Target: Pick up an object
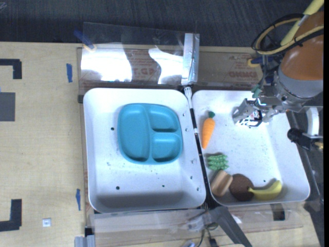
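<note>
One target | carrot (pixel 207 130) lies left of and just below pincer (pixel 248 115), long axis near upright | pincer's spread: cannot tell

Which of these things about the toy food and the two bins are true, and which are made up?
1. The blue plate lies in the left bin. True.
2. The carrot lies on the blue plate. False: it lies in the right bin, near the left wall.
3. The banana lies near the right bin's front edge. True.
4. The gripper holds the banana. False: it hangs over the right bin's back part, far from the banana.
5. The carrot is purple. False: it is orange with a green top.
</note>
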Robot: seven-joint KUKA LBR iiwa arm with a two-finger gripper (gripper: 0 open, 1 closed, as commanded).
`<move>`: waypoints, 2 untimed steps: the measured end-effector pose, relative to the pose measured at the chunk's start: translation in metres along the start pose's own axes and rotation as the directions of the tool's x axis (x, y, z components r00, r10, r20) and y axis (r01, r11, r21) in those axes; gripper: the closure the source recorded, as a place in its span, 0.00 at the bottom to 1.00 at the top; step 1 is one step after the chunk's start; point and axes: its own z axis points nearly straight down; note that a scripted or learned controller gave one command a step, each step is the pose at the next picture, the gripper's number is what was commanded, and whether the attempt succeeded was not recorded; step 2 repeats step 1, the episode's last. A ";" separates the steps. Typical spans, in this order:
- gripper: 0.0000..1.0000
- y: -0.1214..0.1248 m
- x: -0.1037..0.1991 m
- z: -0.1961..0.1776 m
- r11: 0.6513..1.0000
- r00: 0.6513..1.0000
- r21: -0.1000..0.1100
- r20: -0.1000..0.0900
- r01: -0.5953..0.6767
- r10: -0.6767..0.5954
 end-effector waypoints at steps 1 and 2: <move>0.00 0.054 -0.018 0.063 0.995 0.995 0.001 0.001 0.105 -0.105; 0.00 0.054 -0.018 0.063 0.995 0.995 0.001 0.001 0.105 -0.105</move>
